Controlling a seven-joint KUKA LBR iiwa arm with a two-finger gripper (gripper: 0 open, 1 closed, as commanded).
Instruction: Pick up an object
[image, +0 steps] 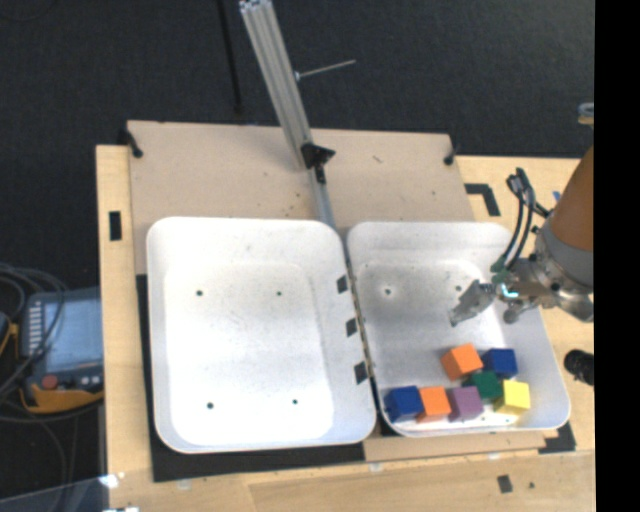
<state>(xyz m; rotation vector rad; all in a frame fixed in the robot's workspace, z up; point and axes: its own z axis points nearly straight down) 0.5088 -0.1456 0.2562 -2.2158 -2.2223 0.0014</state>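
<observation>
Camera view, listed left to right: we record a left white bin (250, 330) with a bare speckled floor, then a right white bin (420, 250) whose near end holds a cluster of blocks, namely a blue block (403, 401), an orange block (435, 402), a purple block (466, 402), a second orange block (462, 360), a green block (488, 385), a second blue block (500, 361) and a yellow block (516, 395). Farther right we note the gripper (488, 303) above the bin's floor, apart from the blocks and behind them, fingers spread with nothing between them.
</observation>
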